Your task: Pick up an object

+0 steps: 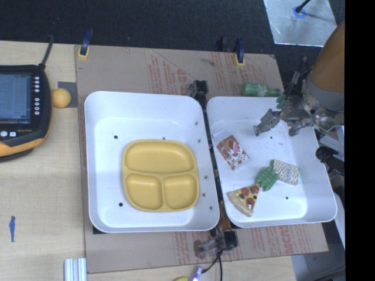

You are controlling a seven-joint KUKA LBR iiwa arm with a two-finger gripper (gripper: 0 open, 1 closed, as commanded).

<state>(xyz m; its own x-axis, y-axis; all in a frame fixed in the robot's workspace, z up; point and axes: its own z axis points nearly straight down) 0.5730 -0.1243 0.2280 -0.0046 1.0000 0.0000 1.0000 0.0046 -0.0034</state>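
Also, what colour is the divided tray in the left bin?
The divided tray is plain yellow, with no pattern; the camera view shows it clearly from above.

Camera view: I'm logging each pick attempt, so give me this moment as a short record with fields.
left bin: holds a yellow divided tray
right bin: holds a small printed card, a green toy, a patterned packet and a toy pizza slice
gripper: above the right bin's far part, fingers spread, nothing between them
nearest item to gripper: the printed card, apart from it
outside the bins: green bottle beyond the right bin; handheld pendant and yellow ball at left
pick status: not yet made
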